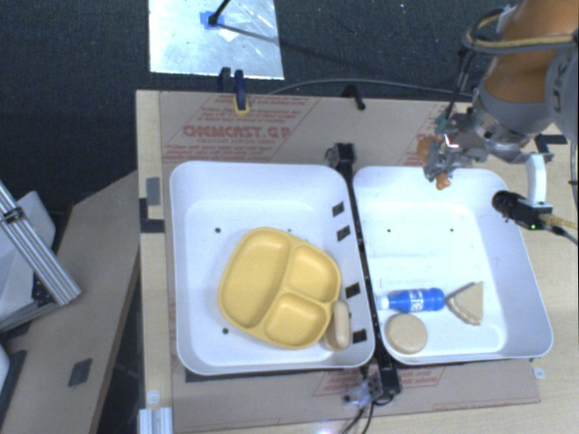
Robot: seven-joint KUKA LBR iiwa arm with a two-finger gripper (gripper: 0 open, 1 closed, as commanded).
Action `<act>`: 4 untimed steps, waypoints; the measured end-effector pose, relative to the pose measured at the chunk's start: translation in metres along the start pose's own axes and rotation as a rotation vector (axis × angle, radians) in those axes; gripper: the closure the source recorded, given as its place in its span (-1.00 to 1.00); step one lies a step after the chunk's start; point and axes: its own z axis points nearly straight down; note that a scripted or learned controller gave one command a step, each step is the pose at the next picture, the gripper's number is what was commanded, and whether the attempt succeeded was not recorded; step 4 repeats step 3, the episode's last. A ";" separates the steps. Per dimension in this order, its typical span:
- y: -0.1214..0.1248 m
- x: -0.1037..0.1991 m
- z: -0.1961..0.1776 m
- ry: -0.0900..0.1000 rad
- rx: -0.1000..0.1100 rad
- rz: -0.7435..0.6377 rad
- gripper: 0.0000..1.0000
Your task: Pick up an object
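Note:
My gripper [441, 172] hangs above the far edge of the right bin [516, 269], near its back left corner. A small orange-brown bit shows at its tip, and I cannot make out what it is. In the right bin's near half lie a blue bottle [414, 299] on its side, a round tan biscuit [406, 334] and a tan wedge-shaped piece [469, 304]. All three lie well in front of the gripper. The left bin [194, 197] holds a yellow divided plate [279, 287] with a beige bread roll [338, 325] at its near right corner.
A black divider [355, 242] runs between the two bins. A cable crosses the bench behind the bins. The back half of the right bin shows bare white floor below the gripper.

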 end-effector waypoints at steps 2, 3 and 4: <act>0.000 0.102 -0.003 0.003 0.007 -0.005 1.00; -0.006 0.152 0.003 0.003 0.008 -0.004 1.00; -0.006 0.152 0.003 0.003 0.008 -0.004 1.00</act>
